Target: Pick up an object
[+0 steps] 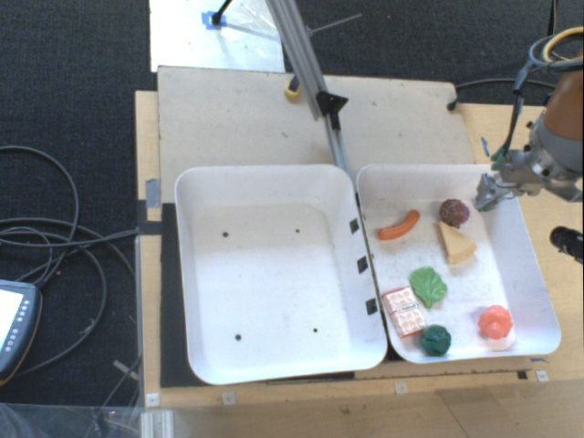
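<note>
Judging progress: nothing has been lifted yet; as far as the view shows, the pick is at its approach stage.
Claw: the claw [486, 192] sits at the upper right edge of the right bin [534, 272], on the end of the grey arm [558, 149] reaching in from the right.
Claw state: I cannot tell how it stands; it is too small and dark at this angle, and no object shows inside it.
Candidates: six things lie on the floor of the right bin, all resting there.
Purple ball: the purple ball [453, 212] is the nearest to the claw, just to its left and apart from it.
Cheese wedge: the cheese wedge [456, 244] lies just below the ball, touching or nearly so.
Sausage: the orange sausage [399, 225] lies to the left, near the divide between the bins.
Lower group: a green leaf [428, 286], a small red-and-white box [403, 311], a dark green ball [435, 339] and a red tomato [495, 323] sit toward the near edge.
Left bin: the left bin [196, 272] rests beside the right one on the desk [228, 108].
Remaining: by my reading, choosing a target, descending onto it, closing and raising it are all still to do.
Likely target: the purple ball looks handiest, though this is only a guess.
</note>
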Tool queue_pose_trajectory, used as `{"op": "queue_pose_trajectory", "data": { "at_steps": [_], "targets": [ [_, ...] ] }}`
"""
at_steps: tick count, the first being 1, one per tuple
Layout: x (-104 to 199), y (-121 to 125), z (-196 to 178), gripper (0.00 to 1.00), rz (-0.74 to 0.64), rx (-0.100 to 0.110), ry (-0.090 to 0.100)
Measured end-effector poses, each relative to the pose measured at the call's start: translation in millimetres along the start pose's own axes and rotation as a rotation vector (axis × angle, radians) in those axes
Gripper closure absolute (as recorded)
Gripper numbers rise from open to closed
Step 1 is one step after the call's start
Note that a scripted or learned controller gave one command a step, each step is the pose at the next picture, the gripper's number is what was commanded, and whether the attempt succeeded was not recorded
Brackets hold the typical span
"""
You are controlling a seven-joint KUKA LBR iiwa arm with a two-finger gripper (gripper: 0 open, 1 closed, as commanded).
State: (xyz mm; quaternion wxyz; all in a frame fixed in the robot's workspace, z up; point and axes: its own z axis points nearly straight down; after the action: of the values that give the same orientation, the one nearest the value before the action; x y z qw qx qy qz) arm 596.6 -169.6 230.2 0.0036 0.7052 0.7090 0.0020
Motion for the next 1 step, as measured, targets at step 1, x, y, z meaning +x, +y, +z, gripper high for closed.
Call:
{"op": "queue_pose_trajectory", "data": {
  "at_steps": [1],
  "targets": [
    [-0.2, 1.6, -25.3, 1.0, 0.0, 0.003, 0.001]
  ]
}}
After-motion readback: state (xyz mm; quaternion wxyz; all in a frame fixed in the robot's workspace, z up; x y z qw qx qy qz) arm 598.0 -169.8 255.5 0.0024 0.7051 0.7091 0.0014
